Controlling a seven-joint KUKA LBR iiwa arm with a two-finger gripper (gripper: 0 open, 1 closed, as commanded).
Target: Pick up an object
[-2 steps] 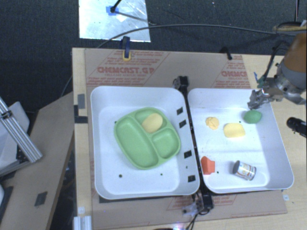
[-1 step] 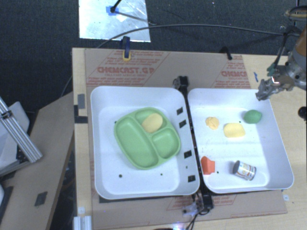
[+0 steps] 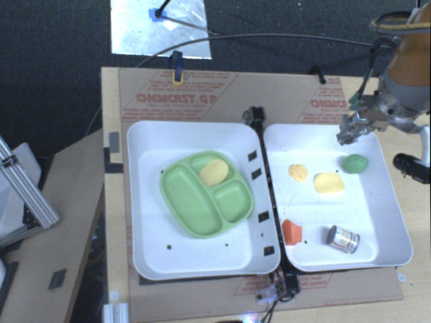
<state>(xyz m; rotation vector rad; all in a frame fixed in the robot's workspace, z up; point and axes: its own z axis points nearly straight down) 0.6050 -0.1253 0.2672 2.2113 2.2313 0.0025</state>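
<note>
Can (image 3: 343, 239), green ball (image 3: 355, 163) beside gripper (image 3: 347, 134)

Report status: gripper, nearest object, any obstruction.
Gripper above right bin's far edge, nothing seen between fingers. Green object nearest, just below it. Yellow block beside that, apart. Nothing blocking.

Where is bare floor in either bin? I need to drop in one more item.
Free: right bin far-left corner, before the gripper; left bin around the green tray. Crowded: green ball, yellow block, can.
</note>
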